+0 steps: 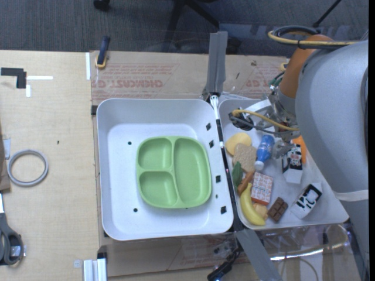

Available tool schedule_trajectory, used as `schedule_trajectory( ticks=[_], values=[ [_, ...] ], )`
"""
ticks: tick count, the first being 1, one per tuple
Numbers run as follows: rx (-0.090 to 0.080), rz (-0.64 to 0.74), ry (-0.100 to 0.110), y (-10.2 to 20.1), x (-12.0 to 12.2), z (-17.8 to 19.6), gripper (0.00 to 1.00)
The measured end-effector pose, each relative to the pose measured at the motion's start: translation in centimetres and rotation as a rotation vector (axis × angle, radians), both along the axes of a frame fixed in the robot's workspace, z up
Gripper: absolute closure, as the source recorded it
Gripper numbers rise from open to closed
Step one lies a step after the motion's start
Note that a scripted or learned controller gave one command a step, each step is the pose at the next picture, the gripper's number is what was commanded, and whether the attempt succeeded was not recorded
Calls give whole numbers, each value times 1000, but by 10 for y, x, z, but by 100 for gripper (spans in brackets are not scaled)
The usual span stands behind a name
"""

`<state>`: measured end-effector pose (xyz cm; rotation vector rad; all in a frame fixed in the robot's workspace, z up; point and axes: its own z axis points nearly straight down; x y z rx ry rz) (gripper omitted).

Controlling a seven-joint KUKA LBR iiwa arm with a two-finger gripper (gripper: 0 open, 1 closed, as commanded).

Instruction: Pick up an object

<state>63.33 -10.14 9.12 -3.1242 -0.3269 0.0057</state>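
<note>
The arm point(334, 104) looms over the right bin point(328, 212), its gripper buried among cables; I cannot tell its state. To pick well, I'd drop straight onto something standing clear, like the bottle point(265, 149), avoiding the crowded pile. Count: two bins, left bin point(111, 174) holding one green tray point(174, 172); one banana point(251, 211), one bottle, roughly ten small items in all.

A robotics laboratory is indicated: two white bins point(111, 174) are mounted on a cardboard-covered bench point(47, 127), a grey industrial arm point(337, 116) is installed, and an office chair base point(176, 4) stands on carpet.
</note>
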Motion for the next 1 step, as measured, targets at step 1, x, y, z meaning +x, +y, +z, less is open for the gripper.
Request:
schedule_trajectory(
  ticks=[1],
  values=[
    [0, 14, 1, 4, -20, 0, 0]
  ],
)
